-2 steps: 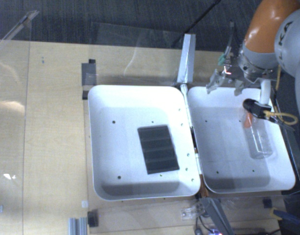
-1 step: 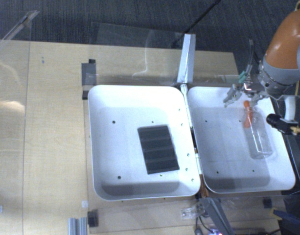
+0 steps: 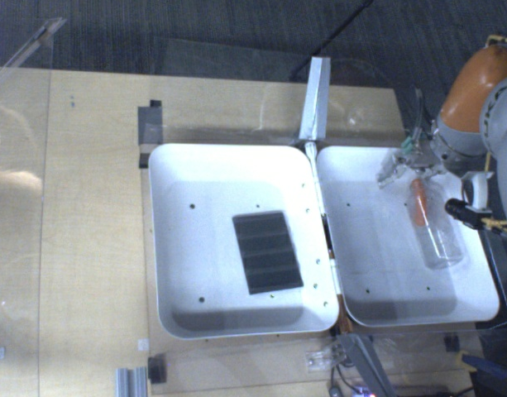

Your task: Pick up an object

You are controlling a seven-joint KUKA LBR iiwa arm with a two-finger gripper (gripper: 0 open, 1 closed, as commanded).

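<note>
A dark grey ridged rectangular pad (image 3: 268,252) lies flat in the middle of the left bin (image 3: 179,222). In the right bin (image 3: 361,246), a clear plastic tube with an orange piece inside (image 3: 429,222) lies lengthwise near the right wall. My gripper (image 3: 402,164) hangs over the far right part of the right bin, just above and to the left of the tube's upper end. The grey arm with its orange band (image 3: 476,89) comes in from the right behind it.
A metal bar (image 3: 315,98) stands upright at the back between the two bins. A black part of the arm (image 3: 472,213) juts over the right bin's right wall. The wooden bench (image 3: 71,222) spreads out to the left.
</note>
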